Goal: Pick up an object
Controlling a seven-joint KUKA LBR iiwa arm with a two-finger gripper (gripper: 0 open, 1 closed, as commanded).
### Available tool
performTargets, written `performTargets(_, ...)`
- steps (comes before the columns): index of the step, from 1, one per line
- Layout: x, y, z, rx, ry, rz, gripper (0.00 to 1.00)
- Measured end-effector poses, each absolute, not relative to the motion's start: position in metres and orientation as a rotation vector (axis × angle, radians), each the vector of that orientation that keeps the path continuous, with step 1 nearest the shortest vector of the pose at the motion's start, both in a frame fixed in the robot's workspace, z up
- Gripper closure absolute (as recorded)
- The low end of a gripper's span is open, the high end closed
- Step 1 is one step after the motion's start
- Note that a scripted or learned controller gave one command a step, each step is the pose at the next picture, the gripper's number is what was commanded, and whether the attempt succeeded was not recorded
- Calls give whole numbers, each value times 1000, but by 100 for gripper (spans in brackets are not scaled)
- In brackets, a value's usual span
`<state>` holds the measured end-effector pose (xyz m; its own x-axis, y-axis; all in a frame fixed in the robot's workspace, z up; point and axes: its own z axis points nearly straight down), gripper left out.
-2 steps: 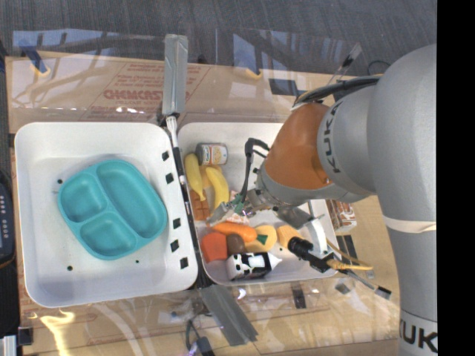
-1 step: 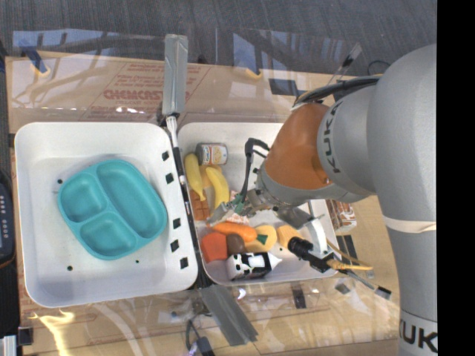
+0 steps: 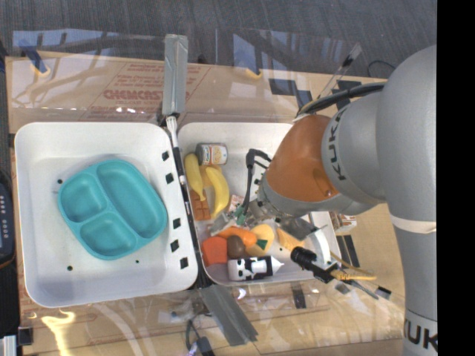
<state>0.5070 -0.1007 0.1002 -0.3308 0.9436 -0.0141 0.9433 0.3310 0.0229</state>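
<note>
Gripper (image 3: 249,212) just above orange toy (image 3: 237,235)

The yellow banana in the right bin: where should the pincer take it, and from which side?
Probably across the middle of the banana, coming straight down from above. It lies flat and lengthwise on the right bin floor, its narrow width exposed. A second banana-like piece sits close on its left, so one finger must slip between them.
</note>
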Motion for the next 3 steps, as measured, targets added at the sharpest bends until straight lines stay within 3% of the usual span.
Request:
performTargets(1, 508, -101, 111, 1800, 2545, 17, 100)
performTargets(2, 508, -101, 111, 1801, 2546, 16, 0)
performTargets(3, 521, -109, 98, 1834, 2542, 7, 0)
